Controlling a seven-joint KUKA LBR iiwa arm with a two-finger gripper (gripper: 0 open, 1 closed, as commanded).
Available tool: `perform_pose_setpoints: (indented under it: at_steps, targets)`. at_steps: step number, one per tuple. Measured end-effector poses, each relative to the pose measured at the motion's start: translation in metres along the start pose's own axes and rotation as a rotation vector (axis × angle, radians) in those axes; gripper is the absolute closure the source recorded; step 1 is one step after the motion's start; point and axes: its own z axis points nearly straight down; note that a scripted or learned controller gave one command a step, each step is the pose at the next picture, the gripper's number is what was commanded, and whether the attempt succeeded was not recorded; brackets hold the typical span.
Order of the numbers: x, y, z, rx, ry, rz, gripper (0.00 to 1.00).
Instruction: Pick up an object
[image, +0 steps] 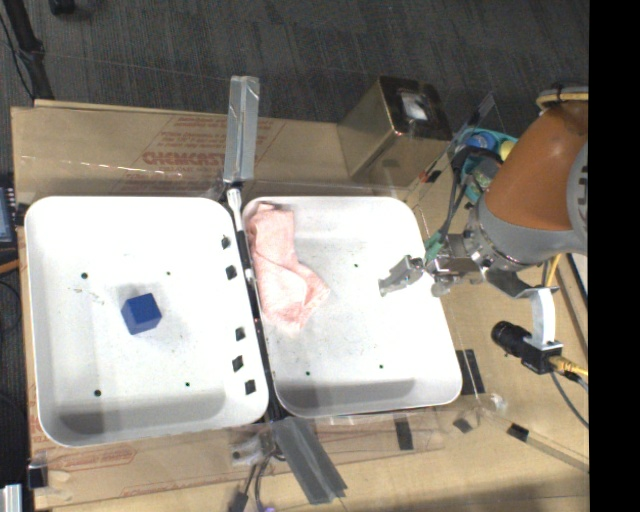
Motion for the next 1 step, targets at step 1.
perform_pose_setpoints:
  at_steps: [1]
  targets:
    - [0.0006, 0.0006, -0.0095, 0.002, 0.000, -0.005, 1.00]
